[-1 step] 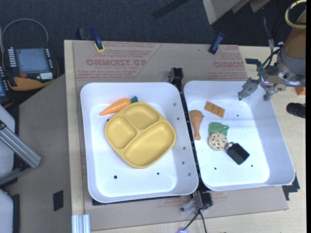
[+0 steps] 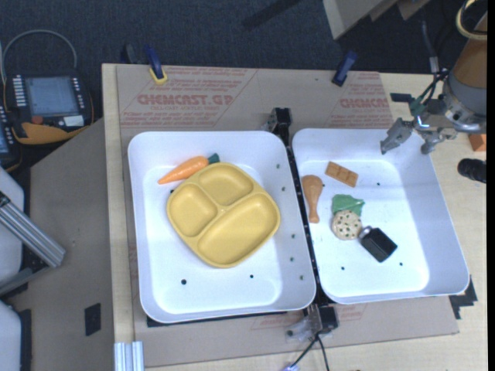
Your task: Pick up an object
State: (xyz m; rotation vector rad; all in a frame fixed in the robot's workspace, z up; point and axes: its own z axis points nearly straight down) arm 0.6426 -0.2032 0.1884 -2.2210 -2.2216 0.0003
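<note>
While the hand (image 2: 410, 139) is hovering over the far right corner of the right bin (image 2: 441, 230), its fingers are standing apart with nothing between them, probably poised to drop onto something. Likely targets are lying in a loose cluster lower in that bin: a brown cracker (image 2: 341, 174) nearest, then a drumstick (image 2: 312, 195), a green piece (image 2: 348, 204), a cookie (image 2: 346, 224) and a black block (image 2: 378, 243). A yellow divided plate (image 2: 223, 215) and a carrot (image 2: 182, 169) are sitting in the left bin (image 2: 155, 269).
</note>
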